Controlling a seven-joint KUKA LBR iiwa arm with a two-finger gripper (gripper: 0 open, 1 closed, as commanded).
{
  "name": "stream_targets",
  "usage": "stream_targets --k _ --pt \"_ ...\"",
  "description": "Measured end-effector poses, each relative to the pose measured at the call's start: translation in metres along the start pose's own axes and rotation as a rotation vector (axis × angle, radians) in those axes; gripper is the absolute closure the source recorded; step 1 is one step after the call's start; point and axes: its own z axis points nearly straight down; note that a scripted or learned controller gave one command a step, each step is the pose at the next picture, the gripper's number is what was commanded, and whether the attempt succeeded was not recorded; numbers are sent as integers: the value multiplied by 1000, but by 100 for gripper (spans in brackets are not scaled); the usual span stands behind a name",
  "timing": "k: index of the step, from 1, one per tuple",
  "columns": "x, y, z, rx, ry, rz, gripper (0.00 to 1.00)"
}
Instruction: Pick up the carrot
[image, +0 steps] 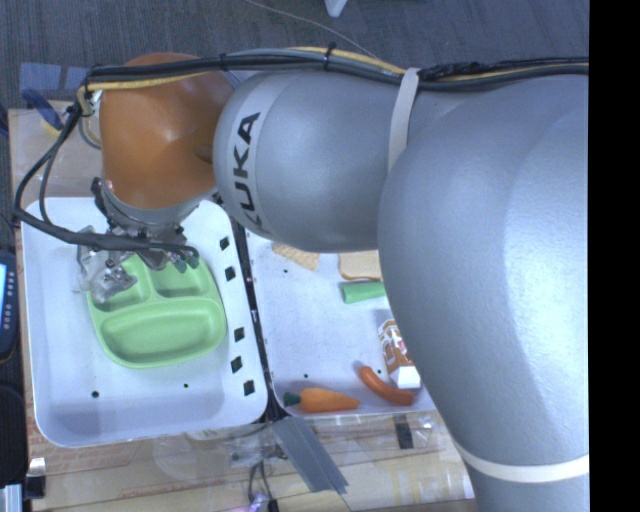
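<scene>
Landmark: green tray, lying in the left bin.
Gripper: hovering over the tray's upper-left compartment; opening cannot be told, nothing seen held.
Carrot: lying in the right bin, right of the tray, beside a sausage.

We cannot make out the gripper fingers against the green tray, whose upper edge lies under the wrist. The arm hides much of the right bin, covering parts of the bread slice and the carton.
</scene>
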Motion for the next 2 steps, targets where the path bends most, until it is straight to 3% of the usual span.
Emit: stream_targets --k 1,2 --pt "47 23 -7 4 11 390 100" --pt "71 39 24 0 10 -236 100"
